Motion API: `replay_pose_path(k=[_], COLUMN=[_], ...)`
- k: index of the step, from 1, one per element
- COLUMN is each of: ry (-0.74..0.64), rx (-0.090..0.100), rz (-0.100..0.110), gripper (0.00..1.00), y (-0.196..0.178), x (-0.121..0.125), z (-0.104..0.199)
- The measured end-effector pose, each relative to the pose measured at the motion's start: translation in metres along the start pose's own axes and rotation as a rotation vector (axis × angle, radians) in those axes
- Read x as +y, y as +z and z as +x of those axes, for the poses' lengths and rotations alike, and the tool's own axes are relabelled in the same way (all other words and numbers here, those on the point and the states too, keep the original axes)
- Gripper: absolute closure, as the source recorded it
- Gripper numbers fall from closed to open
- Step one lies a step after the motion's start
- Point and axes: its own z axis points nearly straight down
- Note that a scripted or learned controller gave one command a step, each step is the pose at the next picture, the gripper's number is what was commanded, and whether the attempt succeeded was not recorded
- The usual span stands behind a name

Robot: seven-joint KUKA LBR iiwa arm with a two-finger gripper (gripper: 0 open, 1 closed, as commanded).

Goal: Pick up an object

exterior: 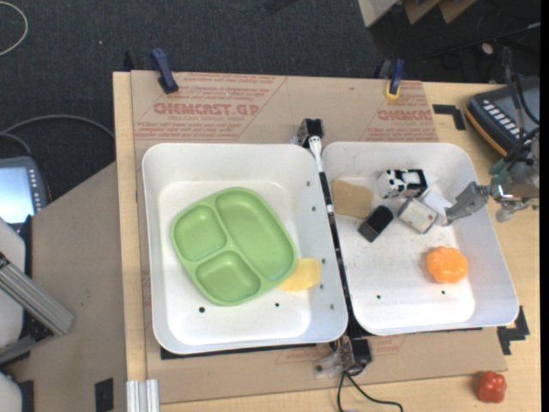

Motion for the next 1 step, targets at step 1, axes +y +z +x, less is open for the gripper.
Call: replay_pose_path(k=[1], ry=[-0.004], rx=[0.006], rz=[0.013], gripper=[0.00], y=[0.0958], x=[-0.0280], z=[0.0567])
